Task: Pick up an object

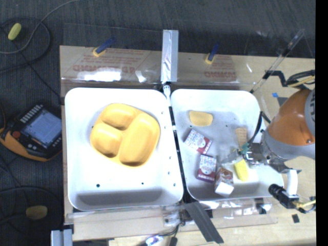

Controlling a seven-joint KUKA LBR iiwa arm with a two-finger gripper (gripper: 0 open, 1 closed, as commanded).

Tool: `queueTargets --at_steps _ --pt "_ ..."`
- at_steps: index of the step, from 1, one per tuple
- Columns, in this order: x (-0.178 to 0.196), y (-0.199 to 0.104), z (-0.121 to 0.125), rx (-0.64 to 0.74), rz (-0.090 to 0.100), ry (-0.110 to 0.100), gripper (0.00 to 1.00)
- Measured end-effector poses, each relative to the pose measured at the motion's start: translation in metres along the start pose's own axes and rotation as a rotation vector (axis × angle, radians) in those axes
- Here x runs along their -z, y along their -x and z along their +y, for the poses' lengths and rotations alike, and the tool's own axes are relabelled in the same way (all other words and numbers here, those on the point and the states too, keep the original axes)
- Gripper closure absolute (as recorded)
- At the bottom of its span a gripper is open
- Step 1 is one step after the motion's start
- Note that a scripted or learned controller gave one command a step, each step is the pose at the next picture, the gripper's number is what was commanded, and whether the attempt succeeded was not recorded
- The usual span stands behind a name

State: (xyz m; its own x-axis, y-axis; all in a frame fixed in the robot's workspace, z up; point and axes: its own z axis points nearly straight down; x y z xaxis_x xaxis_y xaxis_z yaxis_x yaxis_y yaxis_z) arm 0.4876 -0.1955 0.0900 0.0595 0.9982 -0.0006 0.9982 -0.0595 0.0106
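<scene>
Several small packets [200,155] lying loose just left of the gripper [248,155], yellow block [241,170] directly beneath, presumably the target; finger state impossible to tell.

On the table [72,65] we see 2 bins: the left bin [77,188] holds a bread-like lump [124,134], the right bin [179,137] perhaps 6 small items.

Arm [292,124] above cluttered right bin [220,99]
</scene>
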Motion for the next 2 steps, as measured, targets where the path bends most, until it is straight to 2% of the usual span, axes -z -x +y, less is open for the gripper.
queueTargets --at_steps 1,2 --pt "0.010 -0.001 0.002 0.001 0.002 0.004 1.00" --pt "0.116 -0.058 0.041 -0.036 -0.001 -0.012 1.00"
